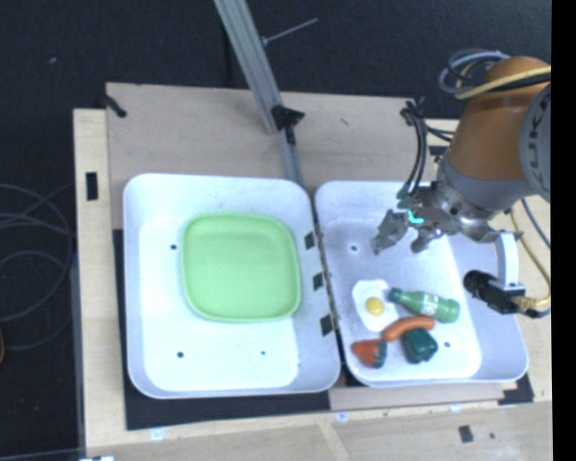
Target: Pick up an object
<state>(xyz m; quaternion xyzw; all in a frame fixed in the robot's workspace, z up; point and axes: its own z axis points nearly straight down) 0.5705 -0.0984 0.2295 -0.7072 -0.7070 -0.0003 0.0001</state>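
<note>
Two shallow white bins are seen side by side on the bench in the camera view, and the right bin is taken as the landmark for all that follows. Just beside it, on its left, the left bin is found, and a pale green square plate is laid flat inside that one. Over the upper half of the right bin, the gripper is held above the bin floor, with its two fingers spread apart and nothing seen between them. At the lower end of the right bin a small cluster of toys is gathered (all lying down): a fried egg, a green bottle just beside it, an orange-red sausage below the bottle, a dark green piece touching the sausage's end, and a red-and-green piece near the bin's lower left corner. The gripper is kept well apart from this cluster.
</note>
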